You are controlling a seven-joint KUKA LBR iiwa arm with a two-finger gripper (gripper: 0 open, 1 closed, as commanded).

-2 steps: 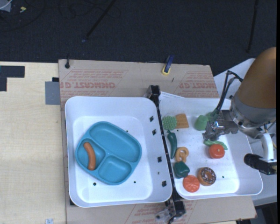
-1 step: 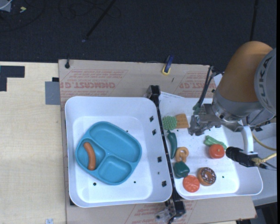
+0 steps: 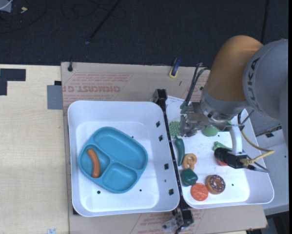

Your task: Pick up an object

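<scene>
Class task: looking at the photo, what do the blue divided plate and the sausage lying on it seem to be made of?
Blue divided plate: probably moulded plastic, with an even colour, a faint sheen and rounded compartment ridges.
Sausage: likely plastic or rubber toy food, a uniform orange-brown with a smooth surface; the view leaves it open which.

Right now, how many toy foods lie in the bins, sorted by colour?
Orange or brown: 4 (sausage on the blue plastic divided plate, small ring, round fruit, chocolate doughnut)
Green: 4 (ridged piece, long pepper, dark chunk, pale piece)
Total: 8
</scene>
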